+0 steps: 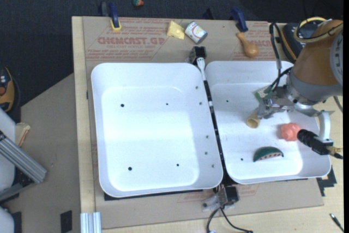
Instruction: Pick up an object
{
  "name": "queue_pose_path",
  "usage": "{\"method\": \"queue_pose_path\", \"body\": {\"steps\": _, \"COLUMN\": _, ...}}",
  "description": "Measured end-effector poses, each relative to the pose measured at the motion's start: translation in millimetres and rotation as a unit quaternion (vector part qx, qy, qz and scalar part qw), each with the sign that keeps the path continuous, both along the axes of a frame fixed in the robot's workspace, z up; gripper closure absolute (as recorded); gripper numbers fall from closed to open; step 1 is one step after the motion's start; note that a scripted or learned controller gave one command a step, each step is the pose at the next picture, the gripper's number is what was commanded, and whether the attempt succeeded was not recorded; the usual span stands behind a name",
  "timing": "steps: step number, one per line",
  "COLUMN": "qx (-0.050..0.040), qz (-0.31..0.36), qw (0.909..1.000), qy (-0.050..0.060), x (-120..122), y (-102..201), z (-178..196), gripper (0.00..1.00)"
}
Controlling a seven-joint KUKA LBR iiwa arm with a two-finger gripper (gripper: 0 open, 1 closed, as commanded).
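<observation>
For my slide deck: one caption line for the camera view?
KUKA arm's claw reaches into the right bin near a tan piece, pink lump and watermelon-slice toy.

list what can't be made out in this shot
- Claw: whether it is open or shut, small and blurred under the wrist in the camera view.
- Tan piece by the claw: touching or apart, too blurred to tell.
- Right bin: its far right rim, covered by the arm.
- Pink object and green slice: too small to identify.
</observation>
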State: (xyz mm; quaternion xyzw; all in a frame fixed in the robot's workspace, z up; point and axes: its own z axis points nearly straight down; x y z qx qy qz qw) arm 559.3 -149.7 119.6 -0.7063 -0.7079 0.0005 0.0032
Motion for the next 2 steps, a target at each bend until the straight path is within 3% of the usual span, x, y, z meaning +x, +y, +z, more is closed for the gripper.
{"method": "queue_pose_path", "body": {"steps": 1, "qx": -0.002, "qz": -0.004, "qw": 1.0, "qy": -0.002, "x": -80, "y": -35, "z": 69, "gripper": 1.0}}
{"method": "queue_pose_path", "body": {"steps": 2, "qx": -0.0002, "qz": 0.001, "qw": 1.0, "qy": -0.001, "x": -80, "y": 23, "z": 48, "gripper": 1.0}}
